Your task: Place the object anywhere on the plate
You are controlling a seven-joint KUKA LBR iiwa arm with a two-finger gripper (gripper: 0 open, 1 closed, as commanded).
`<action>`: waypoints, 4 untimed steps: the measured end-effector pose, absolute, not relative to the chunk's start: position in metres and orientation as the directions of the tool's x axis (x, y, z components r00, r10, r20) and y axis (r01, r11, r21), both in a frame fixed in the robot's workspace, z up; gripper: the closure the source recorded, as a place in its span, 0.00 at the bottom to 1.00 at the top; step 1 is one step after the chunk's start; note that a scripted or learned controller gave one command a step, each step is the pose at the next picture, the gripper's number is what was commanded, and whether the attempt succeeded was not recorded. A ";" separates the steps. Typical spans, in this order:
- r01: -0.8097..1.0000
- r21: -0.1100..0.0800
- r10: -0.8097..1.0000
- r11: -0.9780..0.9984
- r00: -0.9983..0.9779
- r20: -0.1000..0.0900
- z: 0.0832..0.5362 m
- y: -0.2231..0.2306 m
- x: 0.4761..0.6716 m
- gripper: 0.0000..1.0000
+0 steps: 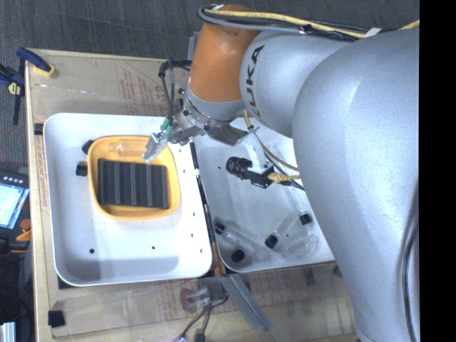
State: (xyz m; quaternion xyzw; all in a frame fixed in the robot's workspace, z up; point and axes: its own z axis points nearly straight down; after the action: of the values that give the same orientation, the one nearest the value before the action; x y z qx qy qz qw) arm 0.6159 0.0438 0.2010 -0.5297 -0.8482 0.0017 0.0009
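My claw hangs over the upper right corner of the plate, a yellow-rimmed dish with a dark ribbed centre sitting in the left bin. Between my fingertips I see a small pale, greenish thing, and I take that for the object; it is too small to name with any confidence, but my claw seems clamped on it, not spread.

Just below my fingertips lies the plate's yellow rim, with the dark ribbed well a little further out from me to the left. So I judge the carry is nearly over and I am at the placing step: the object sits above the plate's edge, not yet resting on it.

What the next move calls for, I think, is a slight shift inward toward the ribbed middle, then a short descent and a release, so the thing lands on the plate and does not tip off the rim into the bin.

Behind my claw, in the right bin, lie a few clear bottles with dark caps.
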 end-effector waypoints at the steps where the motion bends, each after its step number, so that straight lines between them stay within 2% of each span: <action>1: 0.898 -0.005 0.898 0.440 -0.440 0.000 0.211 0.044 0.616 1.00; 2: 0.898 -0.006 0.898 0.441 -0.441 0.000 0.211 0.044 0.616 0.00; 3: 0.905 -0.001 0.905 0.425 -0.425 0.000 0.247 0.092 0.597 0.00; 4: 0.902 -0.003 0.902 0.431 -0.431 0.000 0.257 0.093 0.597 1.00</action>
State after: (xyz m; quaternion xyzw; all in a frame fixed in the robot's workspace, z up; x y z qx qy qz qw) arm 0.5970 0.0926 0.2567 -0.5335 -0.8458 0.0013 0.0008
